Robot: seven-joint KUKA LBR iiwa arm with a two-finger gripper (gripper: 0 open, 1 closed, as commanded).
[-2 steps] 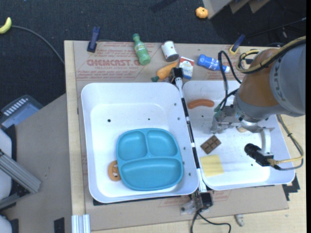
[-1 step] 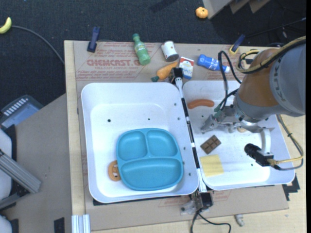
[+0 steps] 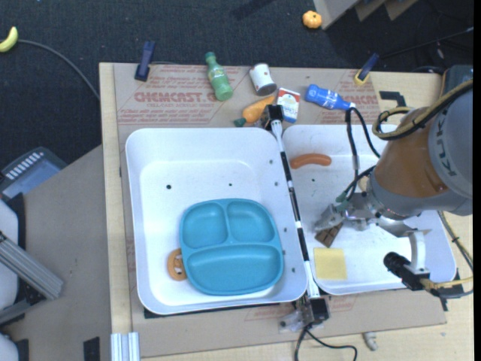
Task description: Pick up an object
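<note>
Camera view: finds gripper (image 3: 336,218) down low in right bin (image 3: 368,277), in its left half, close to the wall shared with left bin (image 3: 195,171). Can't tell jaw state, too small and blurred at the tip. Brown piece (image 3: 327,237) on the bin floor right at the gripper tip, on the side toward the front wall; touching or just apart, can't tell, so not calling it held. Yellow square (image 3: 330,263) flat on the floor just beside the brown piece, nearer the front wall. Sausage (image 3: 310,160) near the back wall of the same bin, well apart from the gripper. Arm (image 3: 413,168) in from the right, over the bin's right half. In left bin: blue divided plate (image 3: 229,245) toward the front, small brown pretzel (image 3: 176,264) against its left edge, partly tucked under. On bench (image 3: 180,96) behind the bins, outside both: green bottle (image 3: 219,77), white can (image 3: 261,77), orange carrot-like bit (image 3: 257,111), red-and-white carton (image 3: 288,104), blue bottle (image 3: 328,97). Orange bit and carton just beside each other, near the back end of the shared wall.
</note>
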